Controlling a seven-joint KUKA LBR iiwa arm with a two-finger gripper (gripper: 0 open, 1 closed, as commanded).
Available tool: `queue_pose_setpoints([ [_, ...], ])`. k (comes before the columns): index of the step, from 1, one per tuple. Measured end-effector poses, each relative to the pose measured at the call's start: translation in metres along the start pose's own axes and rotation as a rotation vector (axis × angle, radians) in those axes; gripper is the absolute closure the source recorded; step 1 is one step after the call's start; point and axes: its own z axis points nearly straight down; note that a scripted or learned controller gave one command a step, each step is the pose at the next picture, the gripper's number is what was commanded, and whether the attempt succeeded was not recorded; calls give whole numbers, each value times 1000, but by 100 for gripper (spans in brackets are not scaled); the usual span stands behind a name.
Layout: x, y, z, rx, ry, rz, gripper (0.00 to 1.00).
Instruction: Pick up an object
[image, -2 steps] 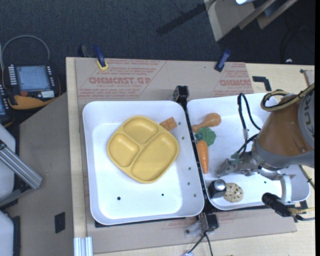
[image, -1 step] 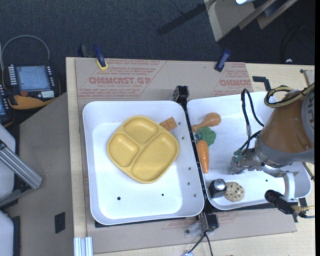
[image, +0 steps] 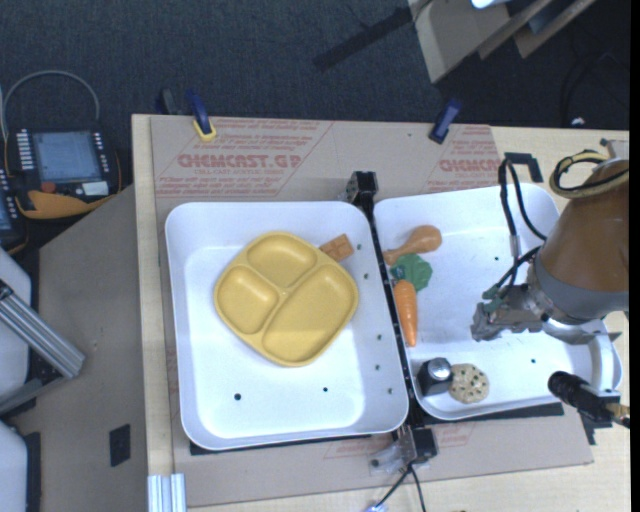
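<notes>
Nothing lifted yet. Tool (image: 490, 322) low over the right bin (image: 470, 225), well right of the carrot (image: 405, 310); grip state impossible to tell. Descent, grasp and lift left.

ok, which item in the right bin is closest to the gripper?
The cookie, below and left of the gripper. The carrot and the drumstick lie farther left, by the divider.

Two white bins (image: 190, 330), one yellow divided plate (image: 286, 298), one carrot (image: 406, 310), one cookie (image: 468, 382), one chicken drumstick (image: 415, 241) and one small brown block (image: 337, 247).
</notes>
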Motion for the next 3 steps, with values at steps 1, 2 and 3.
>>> queue_pose_setpoints([
  [1,-9,8,-56,-2,-1,0,100],
  [2,-9,10,-109,-3,-1,0,100],
  [3,42,19,-104,4,2,-4,100],
])
